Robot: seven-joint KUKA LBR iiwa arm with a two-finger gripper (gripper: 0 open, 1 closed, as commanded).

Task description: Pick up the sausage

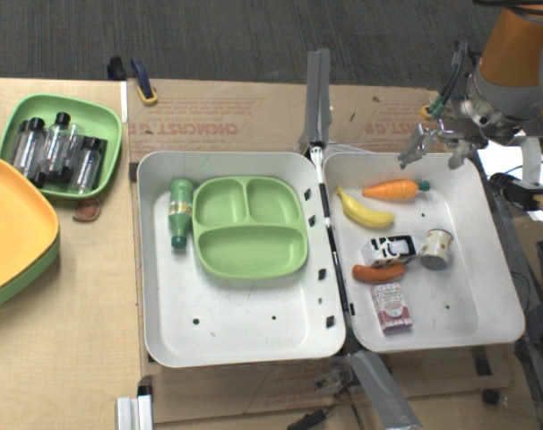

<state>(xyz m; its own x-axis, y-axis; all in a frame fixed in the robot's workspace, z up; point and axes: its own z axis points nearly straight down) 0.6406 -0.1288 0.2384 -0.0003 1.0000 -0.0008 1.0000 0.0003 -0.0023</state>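
The sausage point(379, 273) is lying in the right bin point(491, 267), touching the black-and-white carton point(392, 249) just above it and sitting near the pink packet point(392, 309) at its 6 o'clock. The end effector point(438, 147) is hovering over the bin's far rim, its 2 fingers spread and pinching nothing, with the sausage well apart at its 7 o'clock, beyond the carrot point(395, 189).

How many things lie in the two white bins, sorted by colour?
Green: 2, plate and bottle
Orange: 1, carrot
Yellow: 1, banana
Red: 1, sausage
Pink: 1, packet
Black and white: 1, carton
Pale: 1, can
Total: 8
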